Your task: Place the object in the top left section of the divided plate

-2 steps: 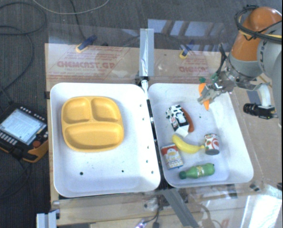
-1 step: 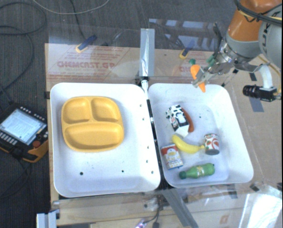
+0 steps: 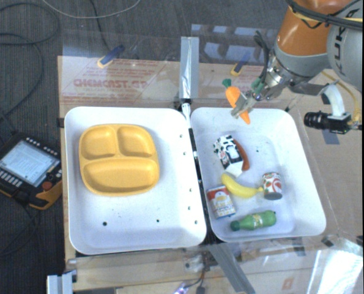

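Nearest the onlooker, right bin [image 3: 304, 164]: a green bottle [image 3: 253, 220] lying on its side along the front wall. Just behind it, a small red-labelled can [image 3: 221, 201] to the left and a second small can [image 3: 271, 185] to the right, with a banana [image 3: 240, 188] lying between the two. Behind the banana, a black-and-white cow toy [image 3: 227, 151], with a reddish-brown sausage-shaped piece [image 3: 245, 157] touching its right side.

Left bin [image 3: 133, 225]: a yellow divided plate [image 3: 118, 158] with one wide section at the front and two smaller sections at the back; nothing lies in its top left section.

On the worktop left of the bins: a handheld control pad [image 3: 26, 170] with a lit screen.

Farther back, above the rear edge of the right bin: the jaws [image 3: 248, 103] clenched on a toy carrot [image 3: 237, 101], orange with a green top, held clear of the bin floor and well apart from the plate. Behind these, the arm's orange band [image 3: 313, 11].
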Available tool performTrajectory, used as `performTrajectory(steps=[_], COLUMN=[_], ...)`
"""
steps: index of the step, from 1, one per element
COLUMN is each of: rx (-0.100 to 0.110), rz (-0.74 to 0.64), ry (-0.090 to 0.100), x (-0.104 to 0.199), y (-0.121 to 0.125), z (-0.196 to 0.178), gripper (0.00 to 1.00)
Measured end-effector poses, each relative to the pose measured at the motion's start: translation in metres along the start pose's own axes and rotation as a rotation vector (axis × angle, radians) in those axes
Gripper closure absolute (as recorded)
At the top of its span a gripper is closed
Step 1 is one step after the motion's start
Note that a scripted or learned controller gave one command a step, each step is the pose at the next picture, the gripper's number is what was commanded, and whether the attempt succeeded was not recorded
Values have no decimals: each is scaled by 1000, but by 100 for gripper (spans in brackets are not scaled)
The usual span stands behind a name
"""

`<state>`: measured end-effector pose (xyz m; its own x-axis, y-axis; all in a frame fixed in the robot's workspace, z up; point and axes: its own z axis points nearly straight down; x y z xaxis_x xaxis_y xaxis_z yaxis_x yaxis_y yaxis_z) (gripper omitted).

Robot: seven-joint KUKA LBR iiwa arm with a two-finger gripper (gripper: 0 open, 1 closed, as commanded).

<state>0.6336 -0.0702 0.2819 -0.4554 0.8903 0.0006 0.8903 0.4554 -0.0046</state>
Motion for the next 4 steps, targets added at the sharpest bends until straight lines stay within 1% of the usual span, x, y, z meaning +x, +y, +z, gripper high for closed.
performTrajectory(steps=[1,2,3,4], rx=[1,0,2,-11], rz=[3,-47,-41,17], ry=[2,-1,-2,-2], x=[75,123,184,222], y=[16,74,133,127], z=[13,-8,40,159], gripper=[100,100,100,100])
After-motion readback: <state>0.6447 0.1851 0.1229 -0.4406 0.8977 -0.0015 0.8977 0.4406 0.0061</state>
